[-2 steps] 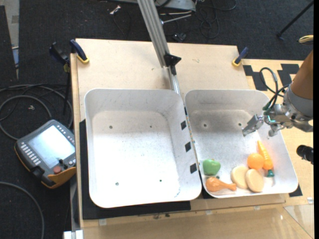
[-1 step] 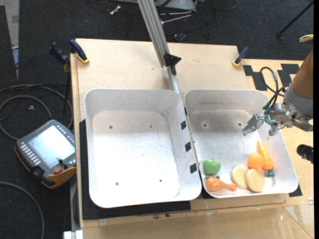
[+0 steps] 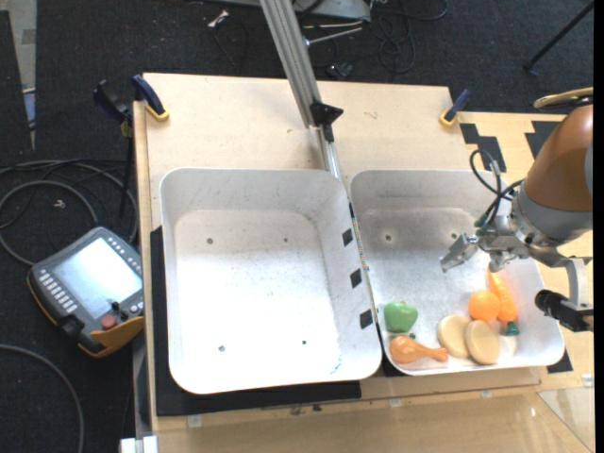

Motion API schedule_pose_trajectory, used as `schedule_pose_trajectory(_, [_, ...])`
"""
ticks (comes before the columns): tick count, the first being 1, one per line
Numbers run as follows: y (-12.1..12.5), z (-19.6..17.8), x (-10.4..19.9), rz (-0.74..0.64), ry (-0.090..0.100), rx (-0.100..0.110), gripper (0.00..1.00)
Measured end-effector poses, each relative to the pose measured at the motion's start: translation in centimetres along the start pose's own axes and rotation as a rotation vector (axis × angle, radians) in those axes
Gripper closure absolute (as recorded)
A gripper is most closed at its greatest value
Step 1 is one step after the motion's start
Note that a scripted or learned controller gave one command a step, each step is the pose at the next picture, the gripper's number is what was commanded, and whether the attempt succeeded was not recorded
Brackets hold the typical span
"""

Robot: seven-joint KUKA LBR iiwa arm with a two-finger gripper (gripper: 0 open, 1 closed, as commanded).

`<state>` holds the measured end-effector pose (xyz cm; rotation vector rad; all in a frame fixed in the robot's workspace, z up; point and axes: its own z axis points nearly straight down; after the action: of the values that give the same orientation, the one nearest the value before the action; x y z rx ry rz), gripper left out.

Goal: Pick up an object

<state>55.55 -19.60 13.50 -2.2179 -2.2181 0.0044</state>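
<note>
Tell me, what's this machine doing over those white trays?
A grey robot arm reaches in from the right, its tool hanging over the right bin. It is meant to pick something up, but holds nothing yet. Toy foods lie clustered at that bin's near edge: a green pepper, an orange fruit, a carrot and some pale pieces.

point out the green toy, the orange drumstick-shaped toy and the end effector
green toy [image 3: 400,315], camera view, middle of its body
orange drumstick-shaped toy [image 3: 409,348], camera view, its thick end
end effector [image 3: 464,252], camera view, between its fingertips
</note>
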Motion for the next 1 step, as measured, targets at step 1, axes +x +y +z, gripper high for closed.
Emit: schedule_pose_trajectory(1, [0.04, 4.15, 0.05, 0.000, -0.002, -0.005, 0.00])
